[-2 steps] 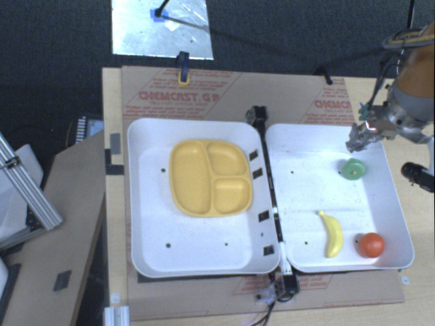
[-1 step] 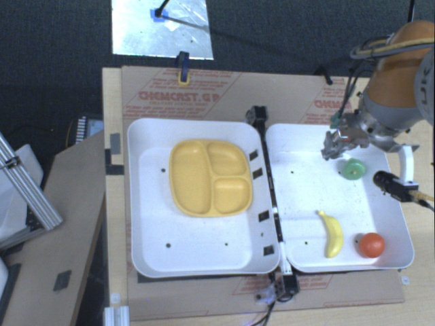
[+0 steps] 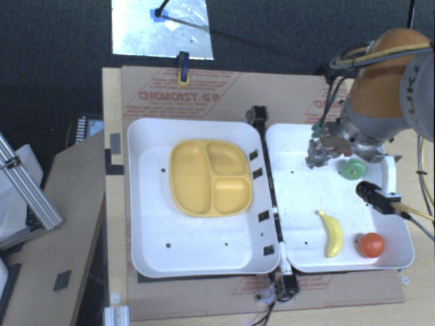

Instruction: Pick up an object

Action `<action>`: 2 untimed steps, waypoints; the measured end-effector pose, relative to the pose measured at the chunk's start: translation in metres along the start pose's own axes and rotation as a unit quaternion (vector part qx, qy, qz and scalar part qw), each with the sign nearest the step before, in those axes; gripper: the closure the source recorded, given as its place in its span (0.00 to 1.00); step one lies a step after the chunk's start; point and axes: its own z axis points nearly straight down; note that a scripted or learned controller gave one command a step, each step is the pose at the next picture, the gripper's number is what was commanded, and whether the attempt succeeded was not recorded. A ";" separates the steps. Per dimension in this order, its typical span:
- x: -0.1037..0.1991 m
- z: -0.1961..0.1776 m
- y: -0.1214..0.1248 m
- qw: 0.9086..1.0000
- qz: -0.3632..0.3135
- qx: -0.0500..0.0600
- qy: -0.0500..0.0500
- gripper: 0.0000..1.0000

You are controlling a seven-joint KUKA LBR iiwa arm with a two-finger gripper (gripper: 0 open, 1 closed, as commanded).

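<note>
In the near right corner of the right bin lies an orange-red ball, close to the bin's wall. Just to the left of it, apart from it, lies a banana. Its long axis runs from near to far, a little tilted. The thin far end points far and slightly left, the blunt near end comes close to the near wall, and the curve bulges to the right.

Farther back, near the right wall, is a green round thing. The robot's wrist covers its far edge, so I cannot make out its whole shape. The gripper hangs to the left of it, over the far part of the same bin, well apart from the banana. It is small and dark against the white floor, and I cannot tell if it is open or closed, or if it touches anything.

The left bin holds a yellow plate with three compartments: a long one on the left and two smaller ones on the right.

Beyond both bins a sheet of cardboard shows red letters, too faint to read fully. The arm is cut off at the right edge.
</note>
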 end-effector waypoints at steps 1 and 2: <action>0.055 0.011 -0.017 1.000 0.000 0.001 0.000 1.00; 0.111 0.018 -0.036 1.000 -0.001 0.001 0.000 1.00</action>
